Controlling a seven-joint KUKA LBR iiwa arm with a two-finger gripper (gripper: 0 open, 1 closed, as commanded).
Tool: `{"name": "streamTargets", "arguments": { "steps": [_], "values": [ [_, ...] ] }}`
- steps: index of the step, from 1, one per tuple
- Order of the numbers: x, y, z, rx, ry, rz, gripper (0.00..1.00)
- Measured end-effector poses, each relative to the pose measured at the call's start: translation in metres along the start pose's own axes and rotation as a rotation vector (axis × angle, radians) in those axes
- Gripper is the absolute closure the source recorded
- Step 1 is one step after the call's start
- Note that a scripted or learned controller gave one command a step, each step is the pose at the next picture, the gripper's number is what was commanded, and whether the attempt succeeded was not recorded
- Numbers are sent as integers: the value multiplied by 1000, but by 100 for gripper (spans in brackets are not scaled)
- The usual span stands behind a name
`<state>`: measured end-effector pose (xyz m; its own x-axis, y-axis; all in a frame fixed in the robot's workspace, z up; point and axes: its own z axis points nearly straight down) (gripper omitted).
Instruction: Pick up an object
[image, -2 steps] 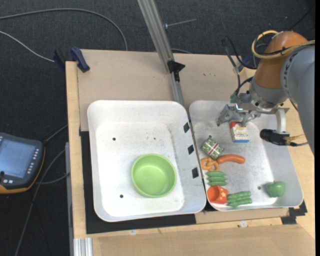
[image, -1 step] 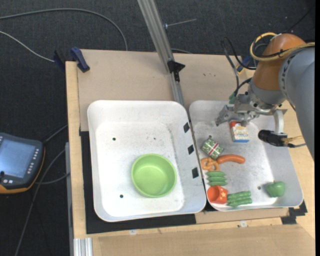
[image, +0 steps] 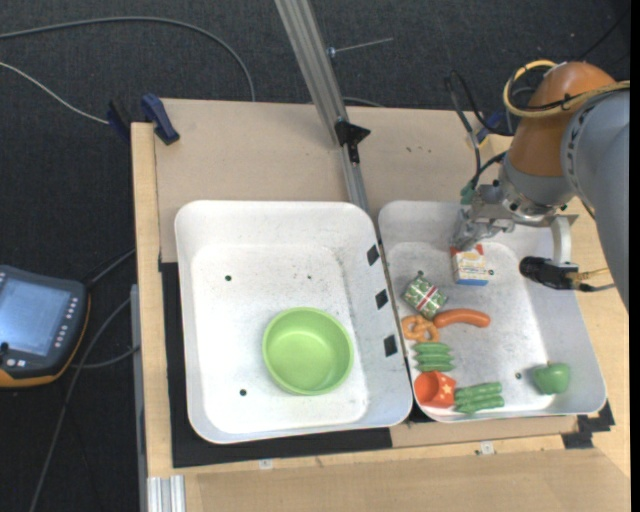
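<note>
Hovering over right white bin (image: 560, 330), pincer (image: 468, 240) just above small white-and-orange carton (image: 471, 267) near bin's back wall. Pincer state: cannot tell. Advice: centre over carton, descend straight, avoid nudging nearby striped green can (image: 424, 296).

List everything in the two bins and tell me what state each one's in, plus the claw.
Green bowl: upright, alone in the left bin.
Small carton: lying in the right bin, just below the claw.
Striped can: on its side.
Orange carrot: lying flat.
Green pepper: resting near the right rim.
Claw: over the carton, grip unclear.
</note>
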<state>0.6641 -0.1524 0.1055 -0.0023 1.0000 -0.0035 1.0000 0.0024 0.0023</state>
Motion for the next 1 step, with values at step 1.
{"name": "streamTargets", "arguments": {
  "steps": [1],
  "values": [
    [1, 11, -47, 2, 3, 0, 100]
  ]
}}
